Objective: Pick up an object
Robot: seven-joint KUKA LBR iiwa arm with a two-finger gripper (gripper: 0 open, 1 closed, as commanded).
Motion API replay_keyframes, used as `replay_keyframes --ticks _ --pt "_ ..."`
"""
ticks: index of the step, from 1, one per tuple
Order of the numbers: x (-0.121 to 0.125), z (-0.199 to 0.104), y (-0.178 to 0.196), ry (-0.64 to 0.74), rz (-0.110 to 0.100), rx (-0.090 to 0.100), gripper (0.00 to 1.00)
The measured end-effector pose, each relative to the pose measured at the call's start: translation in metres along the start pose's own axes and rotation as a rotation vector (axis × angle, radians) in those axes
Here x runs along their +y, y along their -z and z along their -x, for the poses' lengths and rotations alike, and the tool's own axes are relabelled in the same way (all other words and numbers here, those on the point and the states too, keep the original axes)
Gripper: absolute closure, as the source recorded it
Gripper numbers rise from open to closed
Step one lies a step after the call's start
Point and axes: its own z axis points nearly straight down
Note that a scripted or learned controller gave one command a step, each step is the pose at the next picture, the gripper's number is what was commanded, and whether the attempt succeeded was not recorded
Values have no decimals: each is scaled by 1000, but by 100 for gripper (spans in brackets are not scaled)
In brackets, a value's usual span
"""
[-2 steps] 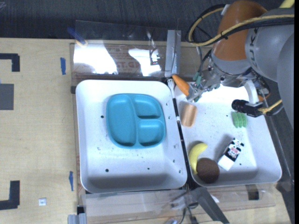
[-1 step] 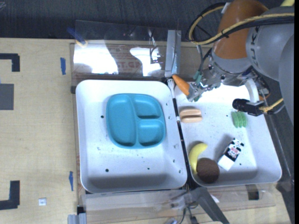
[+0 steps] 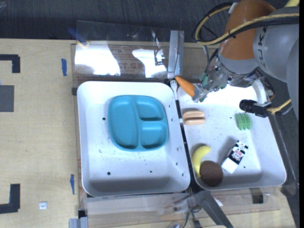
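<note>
The claw (image 3: 202, 93) is seen at the right bin's (image 3: 266, 175) far left corner, closed on an orange carrot (image 3: 185, 86) lying over the rim dividing the bins. Just below the claw a hot dog (image 3: 193, 117) lies; open white floor stretches rightward.

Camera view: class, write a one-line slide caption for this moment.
Gripper holds an orange carrot above the right bin; a blue divided plate lies in the left bin.
</note>
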Motion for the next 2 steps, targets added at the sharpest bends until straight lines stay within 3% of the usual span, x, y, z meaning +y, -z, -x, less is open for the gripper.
replay_keyframes --ticks 1,2 --pt "12 -5 4 -250 -27 13 100" --pt "7 -2 -7 -157 -11 4 100"
